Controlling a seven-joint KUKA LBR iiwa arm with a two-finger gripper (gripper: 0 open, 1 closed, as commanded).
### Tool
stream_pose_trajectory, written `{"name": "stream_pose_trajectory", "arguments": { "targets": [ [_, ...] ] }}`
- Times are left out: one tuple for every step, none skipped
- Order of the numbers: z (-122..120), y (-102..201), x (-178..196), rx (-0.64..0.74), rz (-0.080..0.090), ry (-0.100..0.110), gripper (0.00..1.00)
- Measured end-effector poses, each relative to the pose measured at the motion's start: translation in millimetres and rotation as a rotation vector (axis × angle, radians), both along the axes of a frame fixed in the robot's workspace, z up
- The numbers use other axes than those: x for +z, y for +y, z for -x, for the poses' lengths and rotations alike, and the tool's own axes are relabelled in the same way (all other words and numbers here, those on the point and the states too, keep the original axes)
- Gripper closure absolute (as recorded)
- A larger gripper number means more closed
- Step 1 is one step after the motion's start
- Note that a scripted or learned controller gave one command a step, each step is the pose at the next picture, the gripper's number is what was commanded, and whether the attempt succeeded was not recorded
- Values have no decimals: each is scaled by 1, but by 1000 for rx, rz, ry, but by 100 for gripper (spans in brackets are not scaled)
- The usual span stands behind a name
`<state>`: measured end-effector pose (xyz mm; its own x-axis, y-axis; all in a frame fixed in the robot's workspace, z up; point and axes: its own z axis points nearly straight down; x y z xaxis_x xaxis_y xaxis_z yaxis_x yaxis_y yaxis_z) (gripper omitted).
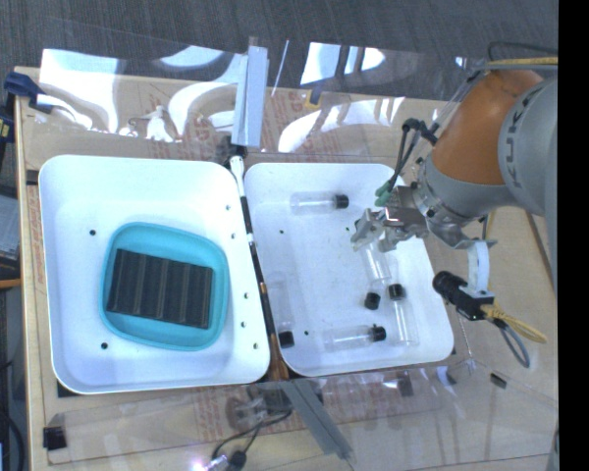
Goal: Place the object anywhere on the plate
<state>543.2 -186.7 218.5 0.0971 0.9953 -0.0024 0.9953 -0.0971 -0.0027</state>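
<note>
- One end effector [378,232] is seen low over the right bin [314,263], at its right side; whether its fingers are spread or closed cannot be told, and nothing can be made out between them.
- A clear tube [381,271] with a black cap lies just below the end effector, running down toward the bin's lower right; contact between the two cannot be judged.
- A second tube [400,307] lies just beside it, nearer the bin's right wall.
- A third tube [355,337] is laid along the bin's front edge, its black cap at the right end.
- A fourth tube [319,202] rests near the bin's back, well apart from the others, with its cap also at the right.
- A loose black cap [286,339] sits in the bin's front left corner.
- The grey arm [491,150], with its orange band, is seen coming in from the right, above the bin's right rim.
- The left bin [69,341] holds the plate [165,235], a teal dish with a dark ribbed insert, placed near its middle.
- Both bins are set side by side on the tabletop [177,415], their inner walls touching.
- All four tubes are in the right bin, apart from the plate.
</note>
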Motion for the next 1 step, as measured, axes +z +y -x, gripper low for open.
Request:
{"name": "stream_pose_trajectory", "arguments": {
  "targets": [
    [0,0,0,0,0,0,0]
  ]
}}
